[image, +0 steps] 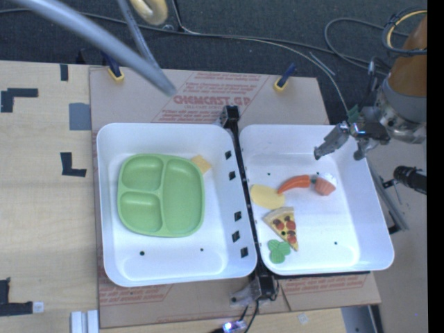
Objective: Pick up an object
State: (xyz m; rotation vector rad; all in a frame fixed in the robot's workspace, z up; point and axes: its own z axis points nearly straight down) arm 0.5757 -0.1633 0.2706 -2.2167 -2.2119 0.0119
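The right bin (361, 245) holds several toy foods: an orange curved piece (296, 183), a red and white piece (325, 185) touching its right end, a pale yellow piece (263, 195), a pizza slice (284, 228) and a small green piece (278, 252). My gripper (340, 150) hangs over the bin's far right part, above and to the right of the orange piece. It is open, its fingers spread wide with nothing between them.
The left bin (111, 255) carries a green divided plate (161, 194) with a small yellow piece (201, 163) at its far right corner. A black divider (238, 193) runs between the bins. Cables (333, 54) trail behind the right bin.
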